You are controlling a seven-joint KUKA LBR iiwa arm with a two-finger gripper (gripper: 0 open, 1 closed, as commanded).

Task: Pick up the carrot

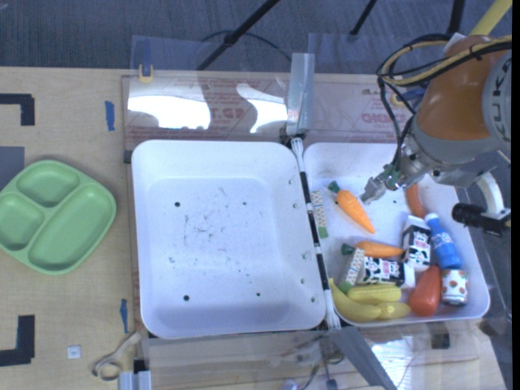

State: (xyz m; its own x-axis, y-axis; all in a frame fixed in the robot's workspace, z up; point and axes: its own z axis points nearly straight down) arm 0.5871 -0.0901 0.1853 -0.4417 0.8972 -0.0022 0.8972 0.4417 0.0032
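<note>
**Gripper poised beside the carrot, nothing lifted yet**

The carrot point(352, 205) lies in the right bin point(479, 295), toward that bin's 10 o'clock corner, its green top pointing to 10 o'clock and its orange tip to 4 o'clock. It rests on bare white floor with open space around it, which makes it the easiest item there to reach; the rest of the load is crowded toward 5 o'clock.

The gripper point(379, 187) hangs at about 2 o'clock from the carrot, just beside its thick end, and comes down at a slant from the arm point(459, 96), which fills the bin's 1 o'clock corner. That slant seems to follow from the arm reaching in from the side rather than from above. Nothing sits between the tool's tips, so it carries nothing; whether it is spread or closed I cannot tell at this sharpness.

A second carrot-like piece point(379, 249) lies at 5 o'clock from the first, touching a cow-print carton point(382, 271). Below that are bananas point(370, 303) along the near wall, with a red pepper point(426, 292) and a blue bottle point(441, 246) at their 2 o'clock. The left bin point(146, 242) holds nothing to grasp, and a green tray point(55, 215) sits on the bench at 9 o'clock, well apart.

By my judgement the pick is at the approach stage: the tool needs to shift toward 8 o'clock to straddle the carrot across its width. The carrot's tapered, smooth body could squirt out if pinched near the narrow tip.
</note>
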